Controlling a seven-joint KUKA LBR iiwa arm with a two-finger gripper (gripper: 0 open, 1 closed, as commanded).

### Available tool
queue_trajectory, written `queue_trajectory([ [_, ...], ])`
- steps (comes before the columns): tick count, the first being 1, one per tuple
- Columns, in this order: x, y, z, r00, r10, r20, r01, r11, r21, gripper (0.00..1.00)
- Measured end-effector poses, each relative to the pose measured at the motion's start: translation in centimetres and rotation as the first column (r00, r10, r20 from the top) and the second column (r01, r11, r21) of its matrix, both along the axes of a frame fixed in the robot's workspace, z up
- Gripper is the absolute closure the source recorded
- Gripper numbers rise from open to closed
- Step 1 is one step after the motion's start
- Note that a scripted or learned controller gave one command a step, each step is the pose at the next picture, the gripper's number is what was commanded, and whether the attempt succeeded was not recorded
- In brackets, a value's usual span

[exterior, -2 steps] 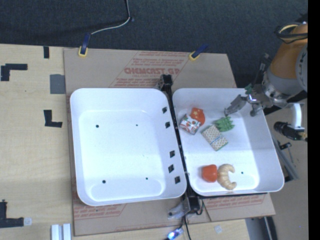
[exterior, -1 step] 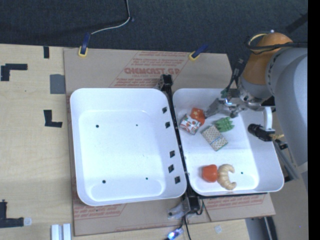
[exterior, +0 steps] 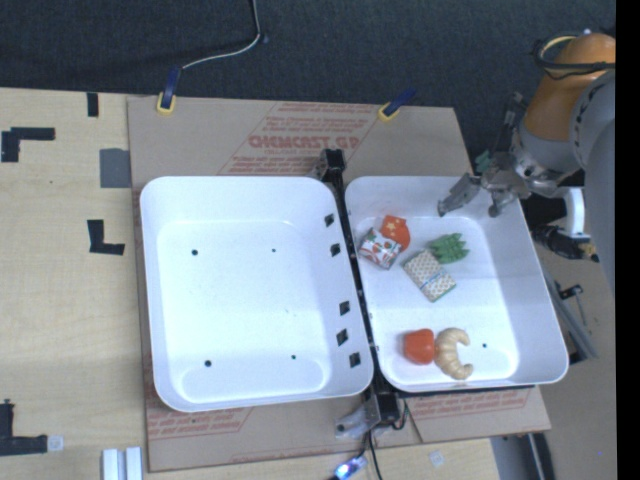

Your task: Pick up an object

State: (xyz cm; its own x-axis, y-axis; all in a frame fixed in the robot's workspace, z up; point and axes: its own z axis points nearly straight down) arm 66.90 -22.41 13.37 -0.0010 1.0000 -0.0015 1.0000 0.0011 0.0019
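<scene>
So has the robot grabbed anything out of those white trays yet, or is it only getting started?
Nothing looks picked up yet. The gripper sits above the far edge of the right bin, its jaws spread with nothing between them. All the items lie in that bin: an orange piece, a green toy, a patterned block, a red piece and a croissant. Descending, gripping and lifting one remain.

I see two white bins [exterior: 240, 268] on brown cardboard [exterior: 300, 138] printed with red lettering. One holds a red tomato [exterior: 419, 345], a tan croissant [exterior: 454, 351], a green leafy piece [exterior: 449, 247], a checked beige block [exterior: 430, 274] and a red-and-white carton [exterior: 384, 242].
</scene>
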Motion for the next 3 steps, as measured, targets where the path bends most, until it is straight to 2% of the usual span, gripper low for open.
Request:
queue_trajectory([
  [1, -4.0, 4.4, -5.1, 1.0, 0.002, -0.004, -0.002, 1.0, 0.001, 0.0],
  [2, -0.7, 1.9, -4.8, 1.0, 0.001, 0.001, -0.001, 1.0, 0.001, 0.0],
  [3, 0.0, 11.0, -4.5, 1.0, 0.007, 0.0, -0.007, 1.0, -0.011, 0.0],
])
